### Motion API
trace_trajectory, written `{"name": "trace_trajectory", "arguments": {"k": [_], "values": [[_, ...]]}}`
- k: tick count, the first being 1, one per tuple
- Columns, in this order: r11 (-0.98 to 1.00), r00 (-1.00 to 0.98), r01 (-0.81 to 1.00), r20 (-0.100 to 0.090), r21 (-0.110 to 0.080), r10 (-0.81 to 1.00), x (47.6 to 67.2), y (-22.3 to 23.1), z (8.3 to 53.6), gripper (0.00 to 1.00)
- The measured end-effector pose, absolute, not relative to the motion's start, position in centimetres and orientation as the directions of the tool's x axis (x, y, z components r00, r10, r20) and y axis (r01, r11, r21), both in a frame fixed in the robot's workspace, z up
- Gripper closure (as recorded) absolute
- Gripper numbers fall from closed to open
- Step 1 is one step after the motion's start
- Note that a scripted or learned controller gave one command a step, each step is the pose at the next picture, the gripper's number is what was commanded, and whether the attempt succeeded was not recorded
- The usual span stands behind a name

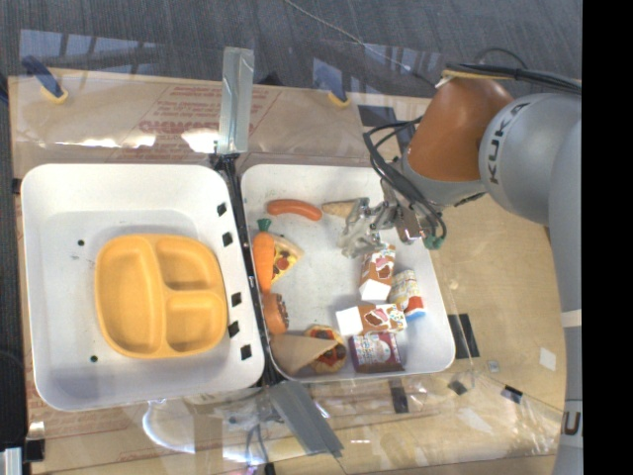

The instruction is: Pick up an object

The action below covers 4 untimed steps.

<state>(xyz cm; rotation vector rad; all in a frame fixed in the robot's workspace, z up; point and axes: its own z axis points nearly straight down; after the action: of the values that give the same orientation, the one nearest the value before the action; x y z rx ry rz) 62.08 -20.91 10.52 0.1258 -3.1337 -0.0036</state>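
While the arm (514, 156) reaches in from the right, the scene is taken from the left. A yellow divided tray (158, 293) is seen lying flat in the left bin (45, 265), its three compartments facing up. Just past the divider between the bins, an orange carrot (263, 260) is spotted along the left wall of the right bin (326, 181), with a pizza slice (285, 256) touching its right side. Farther back, a sausage (294, 209) is laid across the bin floor, and a pale beige piece (341, 207) is found just to its right. Along the near wall a second pizza slice (315, 350) is seen, with a dark red jar (376, 351) lying beside it on the right and a white cube (348, 321) just above them. A cluster of small printed cartons (386, 290) is stacked up the right side. The gripper (368, 228) is held low over the far middle of the right bin, just right of the beige piece and above the cartons. Its metal fingers (356, 234) are seen spread apart, and nothing is clamped between them.
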Motion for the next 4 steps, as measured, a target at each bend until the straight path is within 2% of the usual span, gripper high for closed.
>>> {"name": "trace_trajectory", "arguments": {"k": [1, 2, 3, 4], "values": [[0.997, -0.997, -0.08, 0.0, 0.0, -0.08, 62.3, -20.9, 10.8, 0.0], [0.999, -0.999, 0.052, -0.014, -0.001, 0.052, 55.8, -20.8, 9.6, 0.0], [0.959, -0.959, 0.282, -0.028, 0.001, 0.282, 54.6, -20.2, 10.0, 0.0], [0.912, -0.912, 0.41, -0.031, 0.007, 0.41, 53.8, -18.8, 10.0, 0.0]]}}
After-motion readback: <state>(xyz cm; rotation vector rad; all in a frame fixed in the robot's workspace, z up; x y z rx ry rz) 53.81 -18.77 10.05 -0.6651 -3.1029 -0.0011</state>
